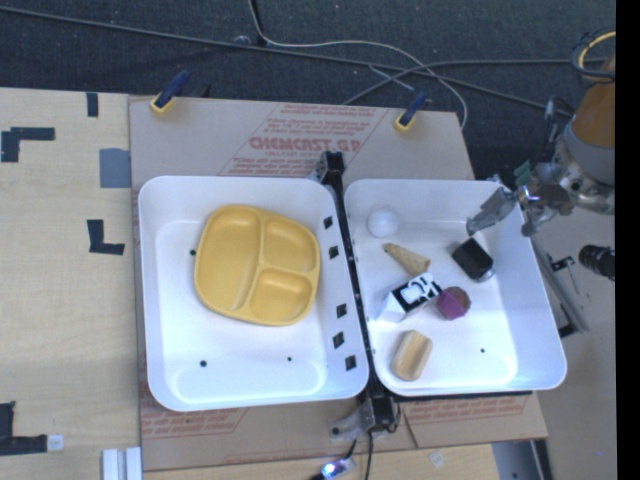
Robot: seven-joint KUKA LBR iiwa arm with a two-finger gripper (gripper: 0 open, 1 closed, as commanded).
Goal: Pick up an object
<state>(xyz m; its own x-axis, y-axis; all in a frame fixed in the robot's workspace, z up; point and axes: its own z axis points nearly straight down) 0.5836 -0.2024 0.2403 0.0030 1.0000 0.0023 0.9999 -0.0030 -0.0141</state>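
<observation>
One yellow divided plate fills the left bin: stiff, light, slick, best pinched at its rim. The right bin holds six small things: one white ball, one tan wedge, one tan block, one black-and-white piece, one purple ball, one black block, the firmest, flat-sided pick. The gripper hovers spread and empty at that bin's far right corner

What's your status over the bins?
Gripper open, above right bin's upper right rim, holding nothing. Nearest: black block, then purple ball. Nothing picked yet. Path to block clear.
</observation>
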